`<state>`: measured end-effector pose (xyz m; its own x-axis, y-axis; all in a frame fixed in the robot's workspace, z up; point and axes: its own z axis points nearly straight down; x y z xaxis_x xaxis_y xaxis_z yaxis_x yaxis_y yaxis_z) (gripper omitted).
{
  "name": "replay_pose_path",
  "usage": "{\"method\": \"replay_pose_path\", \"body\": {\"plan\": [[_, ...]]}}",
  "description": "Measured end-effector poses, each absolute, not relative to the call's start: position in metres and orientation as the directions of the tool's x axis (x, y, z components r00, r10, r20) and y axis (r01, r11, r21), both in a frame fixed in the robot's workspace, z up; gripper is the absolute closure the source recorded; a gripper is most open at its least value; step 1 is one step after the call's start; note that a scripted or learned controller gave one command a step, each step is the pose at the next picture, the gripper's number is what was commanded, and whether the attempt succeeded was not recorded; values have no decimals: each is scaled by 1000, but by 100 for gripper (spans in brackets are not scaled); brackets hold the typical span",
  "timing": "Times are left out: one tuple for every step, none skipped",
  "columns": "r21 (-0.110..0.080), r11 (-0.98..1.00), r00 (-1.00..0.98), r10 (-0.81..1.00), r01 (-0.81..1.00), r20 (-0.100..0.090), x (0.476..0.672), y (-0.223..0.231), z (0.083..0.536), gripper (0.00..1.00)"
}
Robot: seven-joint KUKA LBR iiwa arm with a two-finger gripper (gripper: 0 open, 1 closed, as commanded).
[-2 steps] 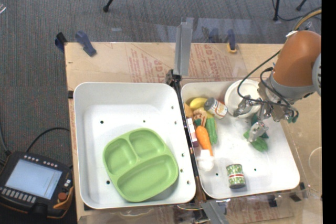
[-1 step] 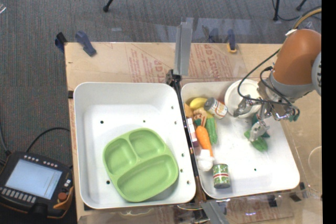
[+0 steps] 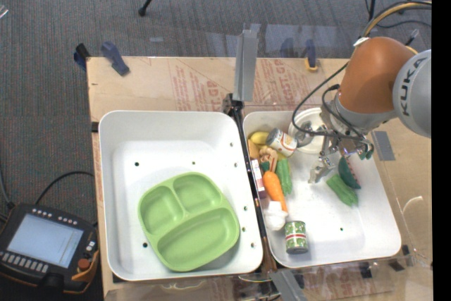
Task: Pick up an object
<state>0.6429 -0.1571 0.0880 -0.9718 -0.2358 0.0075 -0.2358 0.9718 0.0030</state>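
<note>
I see the claw (image 3: pixel 325 170) low in the right bin (image 3: pixel 366 240), right of centre frame — fingers spread, nothing between them, green toy vegetables (image 3: pixel 344 183) just beside it.

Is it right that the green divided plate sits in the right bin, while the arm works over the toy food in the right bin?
Not quite. The camera view shows the green divided plate in the left bin. The gripper is indeed over the right bin, among the toy food.
</note>
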Motion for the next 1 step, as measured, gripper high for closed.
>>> {"method": "replay_pose_path", "body": {"plan": [[-2,916,-916,-401,-401,-4,645,-115,89,0]]}}
